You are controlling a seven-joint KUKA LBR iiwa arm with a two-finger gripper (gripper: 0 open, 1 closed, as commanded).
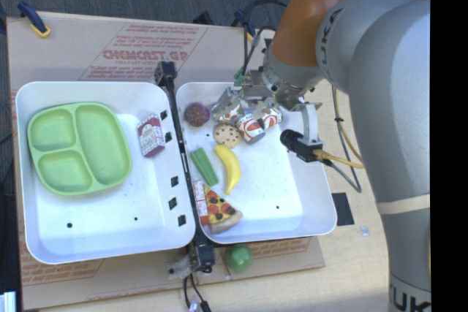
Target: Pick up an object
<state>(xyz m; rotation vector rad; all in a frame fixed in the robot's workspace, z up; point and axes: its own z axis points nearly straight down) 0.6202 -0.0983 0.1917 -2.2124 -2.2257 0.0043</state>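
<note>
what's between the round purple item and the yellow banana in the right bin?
Camera view: a round chocolate-chip cookie sits between the round purple item and the yellow banana.

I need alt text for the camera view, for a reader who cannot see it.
A grey robot arm lowers its pincer into the right bin, over a cookie, banana and pizza slice. The left bin holds a green tray.

Red print reads "CHEMCAST GP" on the brown sheet (146, 47) under the bins, upper centre of the frame, with smaller lines around it too fine to read. White letters "KU" show on the arm's base (409, 296), lower right.
</note>
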